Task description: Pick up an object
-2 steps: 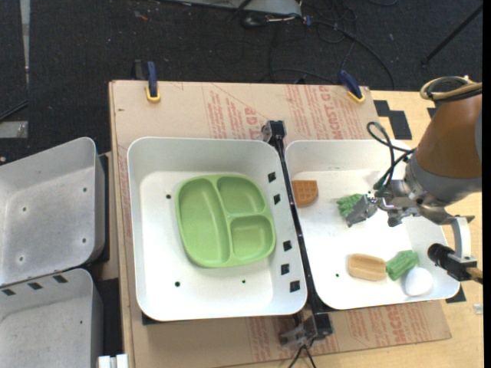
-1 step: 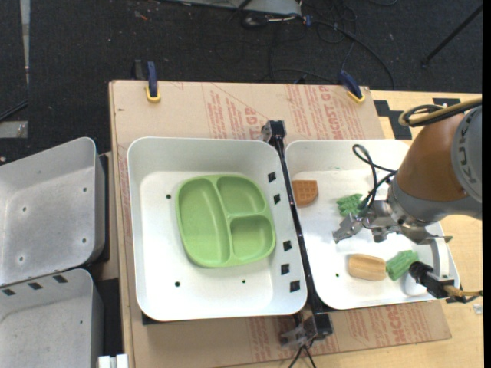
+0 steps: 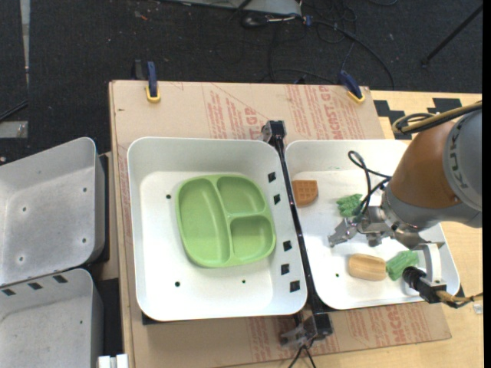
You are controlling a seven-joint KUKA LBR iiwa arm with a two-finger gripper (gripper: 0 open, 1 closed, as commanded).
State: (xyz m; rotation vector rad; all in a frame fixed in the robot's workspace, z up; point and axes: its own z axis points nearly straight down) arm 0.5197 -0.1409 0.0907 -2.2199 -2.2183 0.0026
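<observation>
Fingers of the grey metal gripper (image 3: 343, 232) blur together, so we cannot tell their state. We see it above the right white bin (image 3: 322, 159), near a tan wooden block (image 3: 366, 267) and two partly hidden green pieces (image 3: 350, 204).

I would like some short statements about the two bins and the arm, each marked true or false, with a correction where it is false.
1. The green divided plate lies in the left bin. True.
2. The plate has two compartments. False: it has three.
3. The tan wooden block lies in the right bin. True.
4. The arm reaches over the left bin. False: the gripper is over the right bin.
5. The brown cracker-like piece lies on the plate. False: it lies in the right bin, near the divider.
</observation>
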